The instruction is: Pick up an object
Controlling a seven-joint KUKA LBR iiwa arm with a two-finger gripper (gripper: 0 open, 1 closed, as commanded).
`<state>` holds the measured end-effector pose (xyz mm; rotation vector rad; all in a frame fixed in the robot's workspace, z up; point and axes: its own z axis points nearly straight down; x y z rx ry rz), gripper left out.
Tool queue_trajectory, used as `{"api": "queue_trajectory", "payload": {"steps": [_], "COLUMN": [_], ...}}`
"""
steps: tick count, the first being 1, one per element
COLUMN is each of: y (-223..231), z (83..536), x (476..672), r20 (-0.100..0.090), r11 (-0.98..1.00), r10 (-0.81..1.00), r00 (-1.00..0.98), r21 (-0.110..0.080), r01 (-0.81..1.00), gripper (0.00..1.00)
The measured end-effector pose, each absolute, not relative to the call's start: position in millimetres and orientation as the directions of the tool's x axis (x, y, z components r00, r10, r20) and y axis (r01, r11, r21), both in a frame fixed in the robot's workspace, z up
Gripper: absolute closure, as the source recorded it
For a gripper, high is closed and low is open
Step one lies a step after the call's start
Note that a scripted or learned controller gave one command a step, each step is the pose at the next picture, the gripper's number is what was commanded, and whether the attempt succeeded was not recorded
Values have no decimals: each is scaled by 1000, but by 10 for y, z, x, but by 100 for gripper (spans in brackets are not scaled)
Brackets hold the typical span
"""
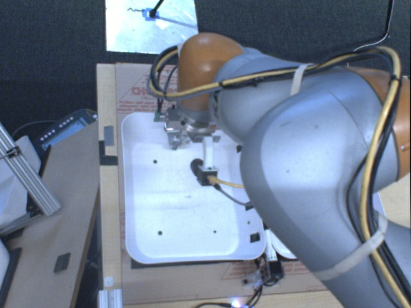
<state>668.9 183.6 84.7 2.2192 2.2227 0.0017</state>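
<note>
The grey arm (321,172) comes in from the right and fills most of the right half of the frame, hiding nearly all of whatever lies on that side. Its orange band (202,59) sits just above the centre. Below the band, the gripper (186,133) hangs over the upper edge of the white bin (144,236). From this angle the wrist covers the gripper's working end, so how its grasp stands cannot be told.

Just below the gripper, towards the middle of the bin, a pale upright piece leads down to a small dark piece (201,172) close to the bin floor. Whether that is a loose object or part of the tool cannot be told. A yellow cable (228,185) runs from it to the right and under the arm. The rest of the visible bin floor is plain white with a few small dark dots.

The bin rests on a brown board (109,191) on the tabletop. A thin white sliver (282,248) shows at the bin's lower right corner, beside the arm. In the upper left of the frame a silvery sheet (151,18) lies against the dark backdrop. At the left edge are a slanted metal rail (29,178) and a blue-grey device (64,128). A small dark square (62,262) lies at lower left.
</note>
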Motion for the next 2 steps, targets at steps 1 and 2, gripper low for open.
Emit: {"api": "queue_trajectory", "payload": {"steps": [1,2], "y": [1959,2152], "z": [917,846], "x": [6688,6581], "r20": [1,1], "r11": [4,6], "r10": [1000,1000], "r00": [-4,-6], "r21": [2,0], "r01": [1000,1000], "gripper": [100,100]}}
